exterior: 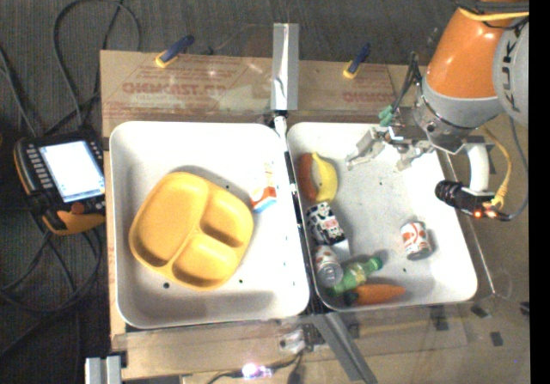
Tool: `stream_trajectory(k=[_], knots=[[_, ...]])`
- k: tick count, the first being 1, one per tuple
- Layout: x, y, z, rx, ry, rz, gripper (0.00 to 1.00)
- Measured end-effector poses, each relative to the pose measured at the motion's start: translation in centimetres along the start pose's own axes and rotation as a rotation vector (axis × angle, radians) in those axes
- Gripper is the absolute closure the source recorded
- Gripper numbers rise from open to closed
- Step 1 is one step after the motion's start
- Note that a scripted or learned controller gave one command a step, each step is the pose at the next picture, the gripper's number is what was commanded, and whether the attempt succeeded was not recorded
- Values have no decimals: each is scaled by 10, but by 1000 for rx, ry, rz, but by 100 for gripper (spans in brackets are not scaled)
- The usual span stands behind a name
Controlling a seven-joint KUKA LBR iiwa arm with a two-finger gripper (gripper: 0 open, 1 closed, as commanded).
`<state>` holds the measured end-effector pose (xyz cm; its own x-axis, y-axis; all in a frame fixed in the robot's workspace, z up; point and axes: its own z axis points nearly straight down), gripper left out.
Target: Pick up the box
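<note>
Box (326,223), small with a black-and-white pattern, is lying in the right bin (447,283) by its left wall, between a banana (323,174) above and a can (327,264) below. Claw (384,150) is hovering over the bin's upper part, well apart from the box, fingers spread wide, seemingly holding nothing.

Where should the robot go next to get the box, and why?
Probably move the open end effector toward the black-and-white box, which lies by the right bin's left wall between a banana and a can. The end effector hangs over the bin's far end, holding nothing.
</note>
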<state>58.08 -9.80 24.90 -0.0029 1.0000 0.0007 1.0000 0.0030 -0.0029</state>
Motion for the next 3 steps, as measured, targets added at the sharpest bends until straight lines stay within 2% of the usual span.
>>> stream_trajectory(k=[1,2,3], knots=[[-35,-98,80,2,1,-101,0],[-8,-35,-47,-4,-2,-494,0],[-51,-82,73,1,0,-385,0]])
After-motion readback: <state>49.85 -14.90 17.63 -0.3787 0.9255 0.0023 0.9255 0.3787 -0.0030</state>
